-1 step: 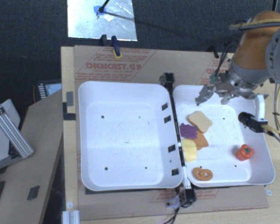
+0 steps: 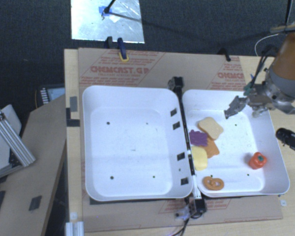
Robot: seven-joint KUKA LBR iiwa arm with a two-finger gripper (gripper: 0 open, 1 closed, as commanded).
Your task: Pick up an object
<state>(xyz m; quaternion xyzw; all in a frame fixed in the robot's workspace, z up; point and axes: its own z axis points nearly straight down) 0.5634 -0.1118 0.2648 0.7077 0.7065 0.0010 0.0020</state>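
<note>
Gripper (image 2: 234,107) above right bin (image 2: 273,136), upper area; finger state cannot be told. Inside bin: bread slice (image 2: 211,128) left-centre, tomato (image 2: 257,160) right, pretzel (image 2: 213,183) near front wall.

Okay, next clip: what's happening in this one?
A robot arm reaches in from the right, its gripper hovering above the right bin with nothing between its fingers. Below it lie toy foods: a bread slice, purple grapes, a yellow piece, a pretzel and a red-orange fruit. Nothing is picked yet.
</note>
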